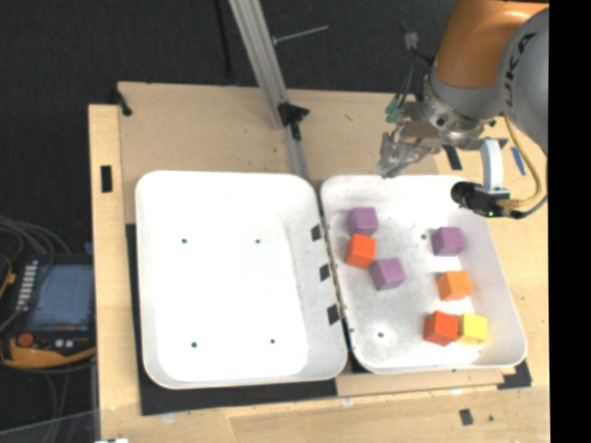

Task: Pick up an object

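Observation:
Several small cubes lie in the right bin (406, 363): a purple cube (363, 220) with an orange cube (361, 249) just below it, a purple cube (387, 272), a purple cube (448, 240), an orange cube (453, 285), a red-orange cube (442, 327) and a yellow cube (475, 328) touching it. My gripper (395, 161) hangs over the far edge of the right bin, above and to the right of the top purple cube. Nothing shows between its fingers.
The left bin (157, 275) sits beside the right one, joined by black clips (325, 273). A metal pole (263, 63) slants up from behind the bins. A black cable end (476, 197) hangs over the right bin's far right corner.

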Tool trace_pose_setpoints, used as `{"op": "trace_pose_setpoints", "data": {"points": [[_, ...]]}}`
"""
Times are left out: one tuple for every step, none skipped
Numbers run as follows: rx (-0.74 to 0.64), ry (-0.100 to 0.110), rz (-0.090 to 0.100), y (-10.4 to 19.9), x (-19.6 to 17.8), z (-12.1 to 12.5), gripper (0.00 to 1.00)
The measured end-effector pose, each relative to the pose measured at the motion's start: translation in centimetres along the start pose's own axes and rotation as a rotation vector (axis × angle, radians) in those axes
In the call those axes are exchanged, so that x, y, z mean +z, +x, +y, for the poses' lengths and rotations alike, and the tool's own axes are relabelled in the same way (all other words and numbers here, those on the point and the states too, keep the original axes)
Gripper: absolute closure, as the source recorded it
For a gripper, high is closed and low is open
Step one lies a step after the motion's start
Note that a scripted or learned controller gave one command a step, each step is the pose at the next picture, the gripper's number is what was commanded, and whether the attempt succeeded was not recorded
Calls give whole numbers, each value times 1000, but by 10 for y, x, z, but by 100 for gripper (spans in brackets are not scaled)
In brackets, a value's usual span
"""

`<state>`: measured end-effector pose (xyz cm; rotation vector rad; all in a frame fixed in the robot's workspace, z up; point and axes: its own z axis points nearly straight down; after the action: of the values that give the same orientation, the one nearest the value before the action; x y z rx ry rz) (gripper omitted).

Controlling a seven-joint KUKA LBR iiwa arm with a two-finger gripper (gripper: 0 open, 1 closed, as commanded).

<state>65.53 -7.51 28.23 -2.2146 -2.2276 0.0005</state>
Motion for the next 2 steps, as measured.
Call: {"op": "trace_pose_setpoints", "data": {"points": [[-1, 0, 1, 56, 3, -19, 100], [0, 0, 0, 101, 6, -32, 100]]}}
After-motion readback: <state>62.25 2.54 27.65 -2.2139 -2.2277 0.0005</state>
